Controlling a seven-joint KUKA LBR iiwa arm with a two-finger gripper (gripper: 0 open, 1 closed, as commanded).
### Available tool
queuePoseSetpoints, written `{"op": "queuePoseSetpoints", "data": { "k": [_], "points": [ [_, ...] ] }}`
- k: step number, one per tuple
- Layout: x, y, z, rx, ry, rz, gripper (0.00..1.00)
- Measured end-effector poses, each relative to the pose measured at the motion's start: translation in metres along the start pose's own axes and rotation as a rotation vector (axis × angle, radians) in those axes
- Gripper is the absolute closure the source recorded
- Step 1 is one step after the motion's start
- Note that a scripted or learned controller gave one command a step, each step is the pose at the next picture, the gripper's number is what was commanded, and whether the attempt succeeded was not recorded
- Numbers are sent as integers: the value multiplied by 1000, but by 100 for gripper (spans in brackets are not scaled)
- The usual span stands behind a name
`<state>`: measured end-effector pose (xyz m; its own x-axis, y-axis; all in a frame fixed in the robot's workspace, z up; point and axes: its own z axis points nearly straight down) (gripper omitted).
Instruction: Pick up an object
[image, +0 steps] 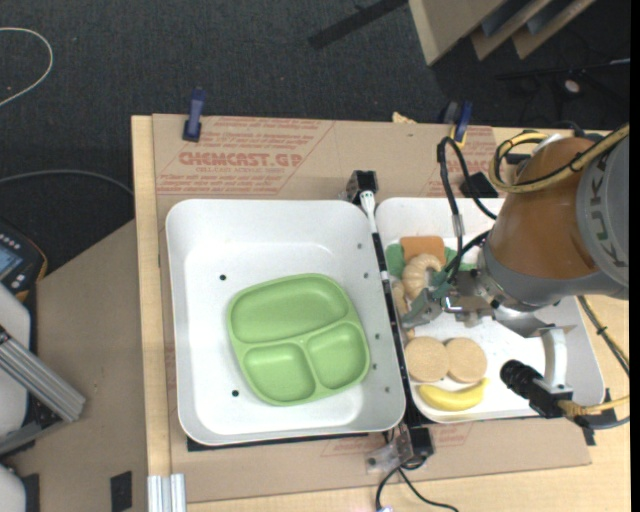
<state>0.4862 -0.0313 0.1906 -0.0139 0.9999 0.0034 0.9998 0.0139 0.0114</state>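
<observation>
Left bin (200, 300): holds a green divided plate (297, 338) only. Right bin (590, 375): the toy foods crowd its left edge, with a beige piece (418, 272) directly beneath and just left of the gripper (432, 303), two round crackers (446, 359) and a banana (450, 397) nearer the camera. The fingers probably straddle the beige piece, but whether they are spread or pressed together cannot be told.

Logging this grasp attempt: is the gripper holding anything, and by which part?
Cannot be told. The gripper is down among the food items in the right bin, and the arm's wrist hides any contact.
</observation>
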Motion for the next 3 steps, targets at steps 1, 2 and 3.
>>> {"op": "queuePoseSetpoints", "data": {
  "k": [1, 2, 3],
  "points": [
    [-8, -2, -5, 8, -4, 13, 100],
    [89, -7, 7, 15, 1, 3, 100],
    [118, -2, -104, -1, 1, 8, 100]
  ]
}}
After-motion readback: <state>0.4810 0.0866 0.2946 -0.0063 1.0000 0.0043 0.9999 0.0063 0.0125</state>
